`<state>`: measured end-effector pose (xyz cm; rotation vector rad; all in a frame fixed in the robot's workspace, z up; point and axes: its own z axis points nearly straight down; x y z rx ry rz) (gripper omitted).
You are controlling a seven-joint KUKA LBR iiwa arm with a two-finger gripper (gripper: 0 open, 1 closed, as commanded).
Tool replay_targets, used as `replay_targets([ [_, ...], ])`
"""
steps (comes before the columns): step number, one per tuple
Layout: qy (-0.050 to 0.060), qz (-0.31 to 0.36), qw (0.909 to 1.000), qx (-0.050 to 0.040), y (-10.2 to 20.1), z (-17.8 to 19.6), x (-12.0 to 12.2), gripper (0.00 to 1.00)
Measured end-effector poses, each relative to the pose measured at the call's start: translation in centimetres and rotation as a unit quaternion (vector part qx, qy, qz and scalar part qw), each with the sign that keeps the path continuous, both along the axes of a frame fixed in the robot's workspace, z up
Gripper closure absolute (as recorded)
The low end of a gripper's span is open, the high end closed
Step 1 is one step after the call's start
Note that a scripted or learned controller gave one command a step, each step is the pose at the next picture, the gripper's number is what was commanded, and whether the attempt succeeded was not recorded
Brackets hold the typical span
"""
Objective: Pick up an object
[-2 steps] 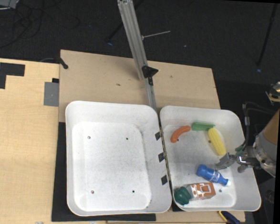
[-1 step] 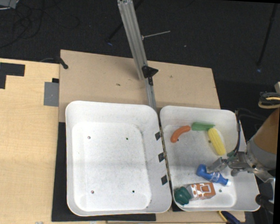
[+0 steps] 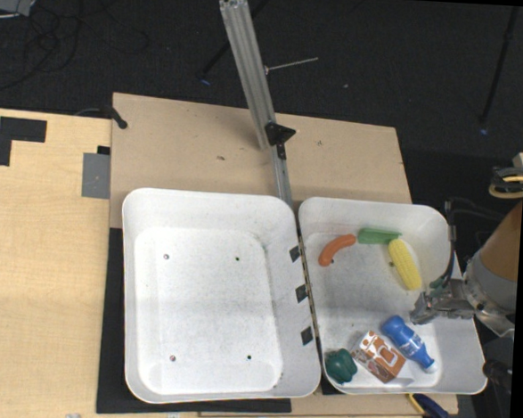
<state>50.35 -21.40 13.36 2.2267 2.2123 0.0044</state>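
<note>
Camera view: two white bins sit side by side on the bench, the left bin (image 3: 203, 298) in the centre-left of the frame, the right bin (image 3: 377, 216) in the centre-right. They touch along a shared edge with small black clips on it.

All objects are in the right bin. An orange sausage-shaped piece (image 3: 336, 248) lies near the upper left of that bin. A green piece (image 3: 379, 236) is just right of it, near the bin's top wall. A yellow corn cob (image 3: 406, 263) lies tilted just below the green piece, one end almost touching it. Lower down, a blue bottle (image 3: 408, 341) lies on its side, slanted, toward the bin's lower right. A brown and white carton (image 3: 381, 356) is just left of the bottle, touching or nearly so. A dark green lump (image 3: 341, 366) sits at the bin's lower left corner, beside the carton.

The arm comes in from the right edge of the frame. The gripper (image 3: 426, 310) is low over the right side of the right bin, between the corn cob and the blue bottle, just above the bottle in the frame. Can't tell how far open it is at this resolution, and nothing is visibly between its tips.

A metal rail (image 3: 250, 69) slants from the top centre down to the bins' junction.
</note>
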Motion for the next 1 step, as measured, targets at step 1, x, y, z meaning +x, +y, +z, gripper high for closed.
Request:
replay_targets([
  [1, 0.001, 0.001, 1.0, -0.0004, -0.19, 5.33, -0.97, 1.0],
])
